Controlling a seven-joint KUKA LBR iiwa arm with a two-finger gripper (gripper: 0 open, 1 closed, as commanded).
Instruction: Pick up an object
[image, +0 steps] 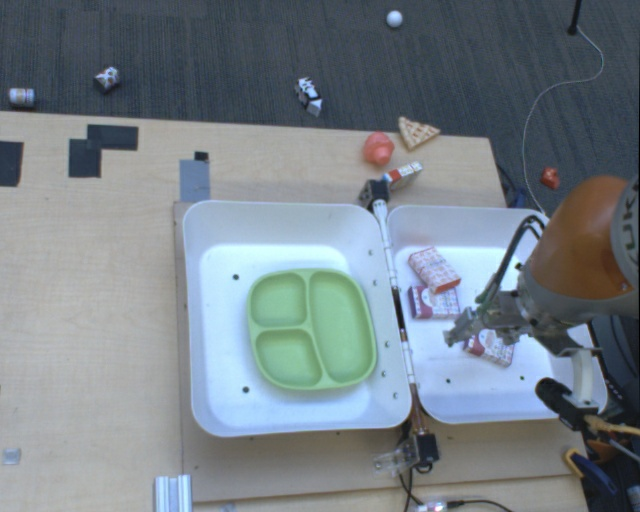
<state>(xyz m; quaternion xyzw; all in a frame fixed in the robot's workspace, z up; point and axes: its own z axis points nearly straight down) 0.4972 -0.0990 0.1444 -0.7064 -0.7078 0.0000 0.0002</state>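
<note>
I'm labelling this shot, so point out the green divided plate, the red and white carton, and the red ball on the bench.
green divided plate (312, 329), camera view, centre ridge.
red and white carton (434, 269), camera view, top face.
red ball (378, 148), camera view, middle.

The grey arm (590, 270) with its orange band comes in from three o'clock, bends down, and points its tool (468, 330) toward nine o'clock, low at the arm's end.

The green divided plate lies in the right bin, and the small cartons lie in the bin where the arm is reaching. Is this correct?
Not quite. The camera view shows the green divided plate in the left bin, not the right. The small cartons do lie in the right bin, where the arm is reaching.
</note>
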